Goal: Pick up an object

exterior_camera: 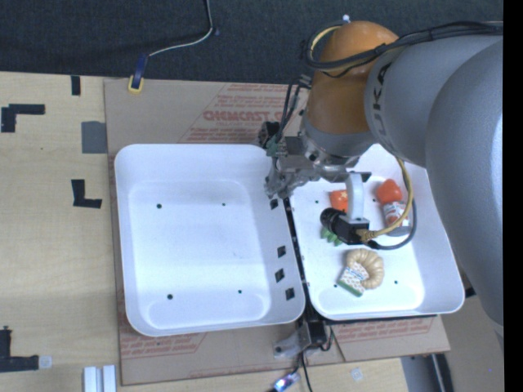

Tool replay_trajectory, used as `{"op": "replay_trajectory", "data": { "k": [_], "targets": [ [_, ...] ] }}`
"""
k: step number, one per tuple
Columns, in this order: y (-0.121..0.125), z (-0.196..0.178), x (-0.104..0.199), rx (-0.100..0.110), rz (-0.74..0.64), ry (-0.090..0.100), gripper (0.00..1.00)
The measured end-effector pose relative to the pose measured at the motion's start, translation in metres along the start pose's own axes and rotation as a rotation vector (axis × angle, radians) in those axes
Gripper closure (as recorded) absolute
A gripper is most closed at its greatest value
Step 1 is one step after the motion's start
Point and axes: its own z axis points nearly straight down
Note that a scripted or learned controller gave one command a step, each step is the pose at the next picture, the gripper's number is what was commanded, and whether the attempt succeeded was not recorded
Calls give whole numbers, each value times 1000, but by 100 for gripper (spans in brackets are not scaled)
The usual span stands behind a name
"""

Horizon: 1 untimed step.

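- The gripper [279,180] hung over the far-left corner of the right bin [409,288], above that bin's left rim. Nothing was seen held in it. Whether it was spread or closed could not be determined.
- All candidate objects lay inside the right bin:
  - a tan pastry-shaped item [365,266] toward the bin's near edge
  - a small green-and-white packet [353,281] touching that item on its near-left side
  - a green item [330,235] left of the bin's centre
  - a small orange piece [337,198] and a larger orange item [389,191] toward the bin's far edge
- The step in hand was judged to be positioning for a grasp, with no object yet secured.
- Recommended procedure: the gripper should be moved off the bin's left rim and inward before any descent, because contact with the rim appeared likely from that position.
- The tan pastry-shaped item appeared the most accessible target, lying clear of the bin's walls. The grasp should be centred across its narrower width, allowing for the packet shifting alongside it.
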Motion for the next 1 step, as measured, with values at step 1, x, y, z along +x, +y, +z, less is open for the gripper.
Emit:
{"op": "replay_trajectory", "data": {
  "k": [1],
  "targets": [
    [-44, -1, -30, 2, 5, -3, 100]
  ]
}}
